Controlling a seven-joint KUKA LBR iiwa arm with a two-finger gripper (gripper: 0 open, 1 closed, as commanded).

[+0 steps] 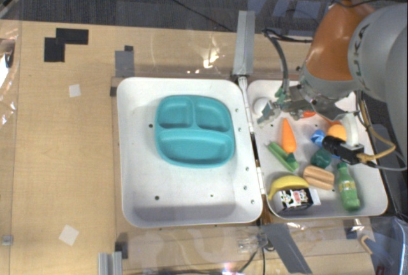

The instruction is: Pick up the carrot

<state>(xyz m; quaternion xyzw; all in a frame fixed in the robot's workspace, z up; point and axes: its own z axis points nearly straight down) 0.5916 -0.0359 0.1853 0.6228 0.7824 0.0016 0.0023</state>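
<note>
Whether the jaws are spread or closed cannot be told from this slanted view, and nothing can be seen held between them. The gripper (276,109) is low over the far left part of the right bin (377,206), close to the wall it shares with the left bin (131,159).

The carrot (288,135) lies on the right bin's floor just on the near side of the gripper, with its length running away from the camera. Whether the two touch is unclear.

A green pod (278,156) lies slantwise against the carrot's near end. Nearer the camera are a banana (284,183) and, just beside it, a small black-and-white box (297,198). To the right of these lie a bread roll (318,177) and a green bottle (347,188). A small blue piece (317,137) and an orange fruit (336,132) sit to the right of the carrot.

In the left bin, well apart from the gripper, a teal divided plate (194,131) rests flat.
</note>
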